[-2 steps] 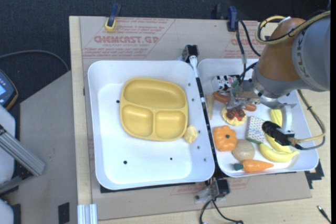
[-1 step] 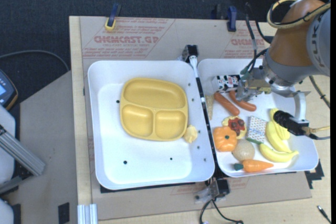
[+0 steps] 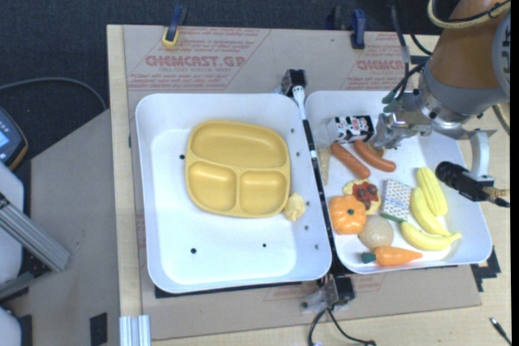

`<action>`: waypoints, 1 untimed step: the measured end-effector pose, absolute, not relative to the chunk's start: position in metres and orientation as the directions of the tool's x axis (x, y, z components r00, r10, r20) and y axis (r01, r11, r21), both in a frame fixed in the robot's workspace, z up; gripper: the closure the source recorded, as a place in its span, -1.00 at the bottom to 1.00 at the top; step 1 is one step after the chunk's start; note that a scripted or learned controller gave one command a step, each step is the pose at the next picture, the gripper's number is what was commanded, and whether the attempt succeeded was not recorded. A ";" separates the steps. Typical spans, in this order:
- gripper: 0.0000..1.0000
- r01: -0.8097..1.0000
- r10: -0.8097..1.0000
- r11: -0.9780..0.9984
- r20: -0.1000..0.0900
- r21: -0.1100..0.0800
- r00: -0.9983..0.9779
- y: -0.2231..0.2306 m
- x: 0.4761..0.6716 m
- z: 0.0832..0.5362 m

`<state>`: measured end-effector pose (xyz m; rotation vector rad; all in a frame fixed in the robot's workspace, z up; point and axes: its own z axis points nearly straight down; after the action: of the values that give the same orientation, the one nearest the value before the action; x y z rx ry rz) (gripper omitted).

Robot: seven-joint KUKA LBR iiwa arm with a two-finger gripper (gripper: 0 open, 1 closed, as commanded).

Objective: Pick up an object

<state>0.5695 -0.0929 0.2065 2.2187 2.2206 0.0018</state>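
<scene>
My gripper [image 3: 388, 134] hangs over the back of the right bin [image 3: 478, 232], just above the right end of a red sausage [image 3: 378, 157]. A second sausage [image 3: 349, 160] lies to its left. A black-and-white cow-patterned item [image 3: 351, 126] sits behind them. Toward the front are an orange pumpkin [image 3: 347, 215], a small red and yellow food piece [image 3: 365, 192], a blue-white packet [image 3: 396, 197], a corn cob [image 3: 430, 189], a banana [image 3: 428, 237], a pale round vegetable [image 3: 376, 232] and a carrot [image 3: 394, 257].
The left bin [image 3: 162, 198] holds a yellow divided plate [image 3: 238, 168] and a small pale yellow lump [image 3: 294, 207] by its right wall. A black cylindrical part [image 3: 462, 180] of the arm reaches over the right bin's right side. Clamps [image 3: 171, 32] hold the board's back edge.
</scene>
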 end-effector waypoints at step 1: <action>1.00 1.000 1.000 0.001 -0.001 0.004 -0.001 -0.093 0.570 0.225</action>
<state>0.5703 -0.0928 0.2253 2.2179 2.2202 0.0031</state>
